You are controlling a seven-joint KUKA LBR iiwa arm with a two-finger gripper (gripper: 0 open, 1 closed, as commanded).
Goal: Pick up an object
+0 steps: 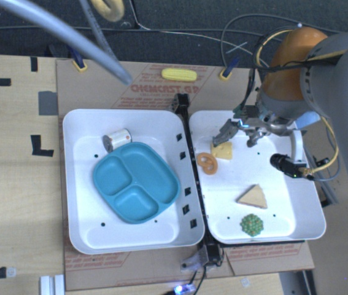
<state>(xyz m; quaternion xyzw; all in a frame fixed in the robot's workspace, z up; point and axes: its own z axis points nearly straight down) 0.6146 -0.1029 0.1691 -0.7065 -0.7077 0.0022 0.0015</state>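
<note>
With the gripper (239, 134) hanging spread and empty in the right bin (309, 217), just beside the yellow block (223, 150), you're mid-approach, and next you must descend and clamp it.

Even, bright overhead light, soft shadows; foreground pole perhaps out of focus.

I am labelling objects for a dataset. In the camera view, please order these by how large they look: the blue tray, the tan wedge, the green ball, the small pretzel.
1. blue tray, by far the largest
2. tan wedge
3. green ball and pretzel: these look about alike, so I leave them unranked.
</note>
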